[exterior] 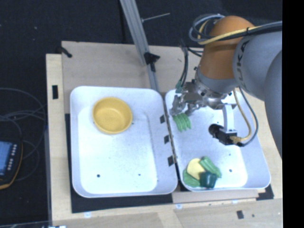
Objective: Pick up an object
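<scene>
While the grey arm (256, 46) is reaching in from the right, the desk (109, 61) is bearing two white bins side by side. Left bin (114, 175) is carrying a yellow bowl (112, 115) near its far left corner. Right bin (251, 170) is carrying a cluster at its near edge: a yellow piece (194, 166), a light green piece (209, 165) and a dark green block (207, 179), all touching. Hand (182, 112) is hanging over the right bin's far left part, a ridged green object (182, 122) sitting at its tips; whether it is gripping or merely touching cannot be told. Risk: the object is lying beside the bin wall, so it could be slipping free or getting nudged aside.
</scene>
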You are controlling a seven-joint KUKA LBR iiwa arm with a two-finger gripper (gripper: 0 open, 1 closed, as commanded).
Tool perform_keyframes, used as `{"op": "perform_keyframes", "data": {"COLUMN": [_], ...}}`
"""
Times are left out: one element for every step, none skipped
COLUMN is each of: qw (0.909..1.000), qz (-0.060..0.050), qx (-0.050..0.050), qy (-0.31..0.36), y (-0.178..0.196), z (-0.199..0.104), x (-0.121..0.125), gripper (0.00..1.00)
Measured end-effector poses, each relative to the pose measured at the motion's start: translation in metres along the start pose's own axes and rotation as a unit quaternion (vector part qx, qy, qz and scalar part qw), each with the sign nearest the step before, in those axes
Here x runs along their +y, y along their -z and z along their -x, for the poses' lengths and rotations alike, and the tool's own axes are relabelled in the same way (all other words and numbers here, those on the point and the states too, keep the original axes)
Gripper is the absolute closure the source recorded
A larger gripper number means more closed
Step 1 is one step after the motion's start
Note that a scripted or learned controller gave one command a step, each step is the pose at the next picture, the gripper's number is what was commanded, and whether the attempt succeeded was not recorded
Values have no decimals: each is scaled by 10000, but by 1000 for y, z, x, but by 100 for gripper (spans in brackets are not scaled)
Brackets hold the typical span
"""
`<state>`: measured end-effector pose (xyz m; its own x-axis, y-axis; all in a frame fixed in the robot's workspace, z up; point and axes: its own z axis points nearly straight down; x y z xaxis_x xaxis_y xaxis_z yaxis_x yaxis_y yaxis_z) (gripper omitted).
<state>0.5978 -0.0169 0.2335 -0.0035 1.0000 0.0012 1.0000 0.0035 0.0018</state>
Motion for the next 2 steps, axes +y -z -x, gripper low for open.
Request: {"op": "perform_keyframes", "data": {"qw": [10000,10000], "qz": [-3,-9], "qx": [1,-4], "qy": [2,-1], "y": [10,1], "z": [-44,-89], "x": [-25,-37], "gripper": [100,100]}}
